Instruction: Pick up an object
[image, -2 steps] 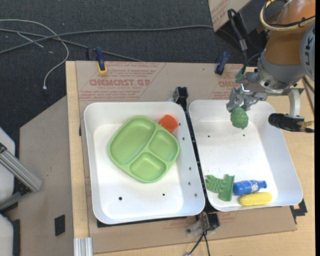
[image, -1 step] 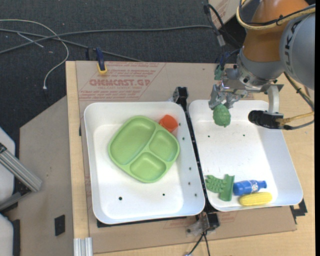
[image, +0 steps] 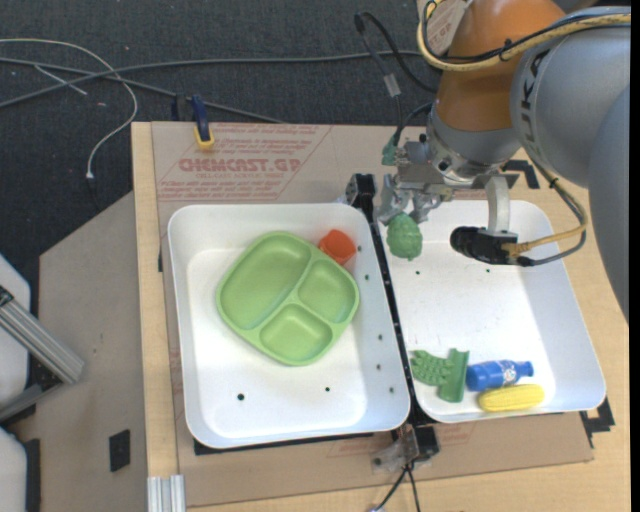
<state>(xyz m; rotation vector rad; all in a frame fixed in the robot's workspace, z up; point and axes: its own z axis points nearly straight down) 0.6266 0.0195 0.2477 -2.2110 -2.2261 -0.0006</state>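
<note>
My gripper (image: 406, 218) hangs over the far left corner of the right bin (image: 556, 300), close to the wall between the two bins. A small rounded green object (image: 405, 239) sits at its fingertips, its top pinched between the two fingers. The object seems to be raised slightly above the bin floor, though the height is hard to judge. The grey arm with its orange band comes in from the upper right.
At the right bin's front edge lie a green toy (image: 441, 373), a blue bottle (image: 497, 374) and a yellow piece (image: 512, 398). The left bin (image: 200, 400) holds a green divided plate (image: 290, 298) with an orange-red object (image: 338, 245) behind it.
</note>
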